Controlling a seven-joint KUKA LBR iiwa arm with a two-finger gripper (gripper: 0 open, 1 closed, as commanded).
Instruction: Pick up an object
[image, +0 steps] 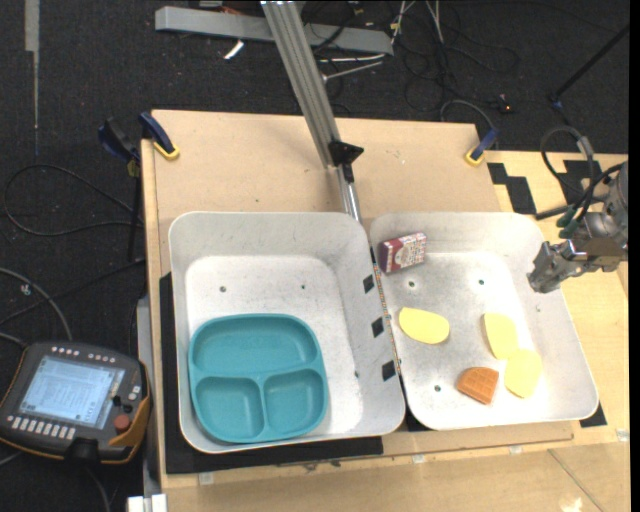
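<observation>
The wooden bench (260, 170) carries 2 shallow white bins side by side, and the gripper (552, 268) sits at the far right edge of the right bin (470, 400), low over its rim. The left bin (250, 240) lies well to the gripper's left and holds a teal divided tray (258, 376) with 3 compartments, the largest thing in either bin. A black handheld control pendant (70, 400) rests on the floor far to the left, off the bench. In the right bin, a small pink and white carton (402, 252) lies to the gripper's left near the bin's back corner. A yellow oval piece (424, 326) lies left and forward of the gripper. 2 more yellow pieces (510, 355) sit just forward of it, touching each other, with a small orange piece (479, 384) beside them. Whether the gripper is parted or closed cannot be told, and nothing is seen between its tips
</observation>
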